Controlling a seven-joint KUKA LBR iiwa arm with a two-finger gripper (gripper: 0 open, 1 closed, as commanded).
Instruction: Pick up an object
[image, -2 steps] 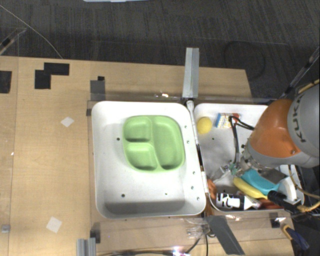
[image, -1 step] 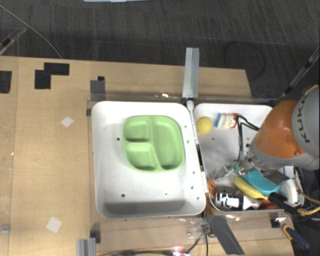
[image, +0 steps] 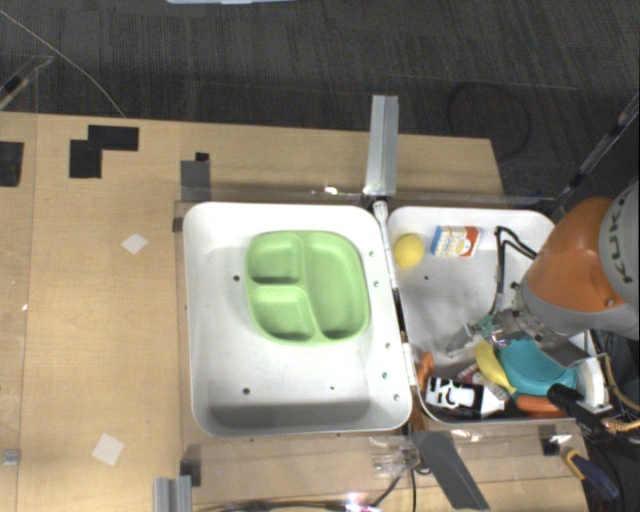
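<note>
A banana (image: 490, 362) lies in the right bin (image: 452, 290), among a teal bowl (image: 535, 368), a black-and-white box (image: 455, 396) and an orange piece. The claw (image: 487, 330) is just above it (open or shut, I cannot tell). A yellow ball (image: 408, 250) and a small carton (image: 455, 241), its print unreadable, sit farther back. The left bin (image: 215, 330) holds a green tray (image: 305, 286). The counter (image: 90, 330) is tan wood with black squares; beyond it is dark carpet.

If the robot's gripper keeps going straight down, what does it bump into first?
Probably the yellow banana-shaped toy beside the teal bowl. The gripper hangs right above that pile, though depth is hard to judge.
</note>
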